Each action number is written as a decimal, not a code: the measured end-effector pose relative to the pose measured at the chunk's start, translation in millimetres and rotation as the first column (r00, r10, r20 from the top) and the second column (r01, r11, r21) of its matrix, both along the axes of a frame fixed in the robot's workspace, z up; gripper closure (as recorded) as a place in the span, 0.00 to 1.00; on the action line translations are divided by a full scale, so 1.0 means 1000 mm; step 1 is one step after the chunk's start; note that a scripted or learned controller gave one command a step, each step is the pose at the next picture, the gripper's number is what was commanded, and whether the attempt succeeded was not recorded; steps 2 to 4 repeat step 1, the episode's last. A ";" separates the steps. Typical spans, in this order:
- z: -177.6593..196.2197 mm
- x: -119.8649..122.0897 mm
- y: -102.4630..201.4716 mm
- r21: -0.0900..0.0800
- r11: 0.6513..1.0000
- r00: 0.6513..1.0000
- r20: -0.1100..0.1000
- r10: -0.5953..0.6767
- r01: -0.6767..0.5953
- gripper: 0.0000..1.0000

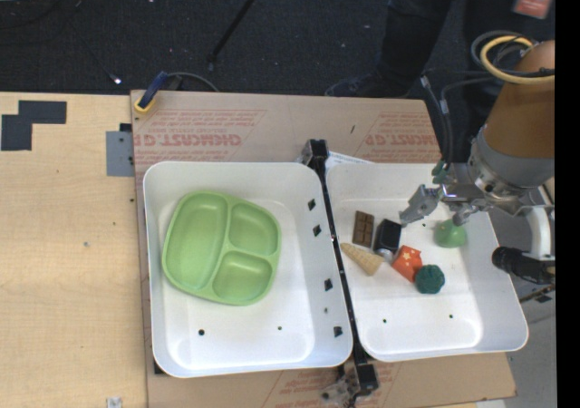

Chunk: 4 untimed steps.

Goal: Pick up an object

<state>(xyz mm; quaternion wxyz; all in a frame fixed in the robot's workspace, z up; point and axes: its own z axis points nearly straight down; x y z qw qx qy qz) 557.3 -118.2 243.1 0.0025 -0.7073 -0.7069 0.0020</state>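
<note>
Red printed lettering runs across the brown cardboard sheet that lies under the two bins, along its far edge in the upper middle of the frame. The print is upside down from this angle; it repeats twice, once above the left bin and once above the right, and seems to read "CHEMCRST", though the letters are too blurred to be sure. More red print at the lower edge is unreadable.
</note>
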 end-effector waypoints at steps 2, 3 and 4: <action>-0.130 -0.039 -0.032 0.002 1.000 1.000 -0.009 -0.003 0.003 0.00; -0.130 -0.039 -0.032 0.002 1.000 1.000 -0.009 -0.003 0.003 0.00; -0.130 -0.039 -0.032 0.002 1.000 1.000 -0.009 -0.003 0.003 0.00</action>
